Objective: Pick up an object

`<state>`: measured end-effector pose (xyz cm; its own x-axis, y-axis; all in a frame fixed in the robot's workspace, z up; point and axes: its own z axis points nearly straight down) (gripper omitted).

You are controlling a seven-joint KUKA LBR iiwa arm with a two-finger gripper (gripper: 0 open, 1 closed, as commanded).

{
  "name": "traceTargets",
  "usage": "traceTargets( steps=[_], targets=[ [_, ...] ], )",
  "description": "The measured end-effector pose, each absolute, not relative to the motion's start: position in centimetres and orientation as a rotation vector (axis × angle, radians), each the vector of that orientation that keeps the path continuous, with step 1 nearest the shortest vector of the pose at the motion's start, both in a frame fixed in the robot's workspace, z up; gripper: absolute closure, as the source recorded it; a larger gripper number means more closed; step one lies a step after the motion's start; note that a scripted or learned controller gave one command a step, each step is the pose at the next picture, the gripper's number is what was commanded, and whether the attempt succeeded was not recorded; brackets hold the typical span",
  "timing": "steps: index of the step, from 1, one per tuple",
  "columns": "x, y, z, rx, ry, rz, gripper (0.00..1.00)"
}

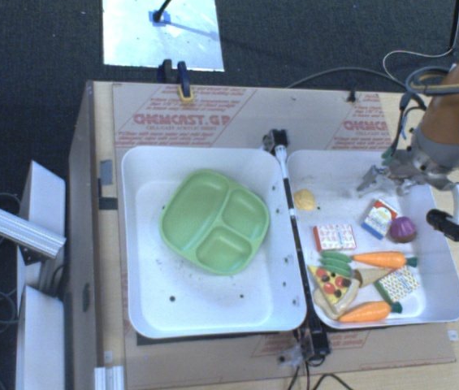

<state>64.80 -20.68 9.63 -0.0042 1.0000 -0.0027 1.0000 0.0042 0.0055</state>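
The end effector is hovering over the back of the right bin, fingers spread and gripping nothing, so the approach step is underway. The likeliest target, the upper toy carrot, is lying in front of the end effector, its long axis running across the bin, leafy end pointing toward the green divided plate. Next, the arm needs lowering with fingers straddling its narrow width.
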Motion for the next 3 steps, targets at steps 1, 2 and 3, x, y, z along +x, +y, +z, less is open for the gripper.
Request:
traceTargets(
  steps=[1, 2, 3],
  targets=[
    [66.86, -20.62, 8.6, 2.217, 2.225, 0.001, 0.0],
    [66.88, -20.61, 8.61, 2.217, 2.226, 0.0, 0.0],
    [66.34, -20.62, 8.49, 2.217, 2.222, 0.001, 0.0]
  ],
)
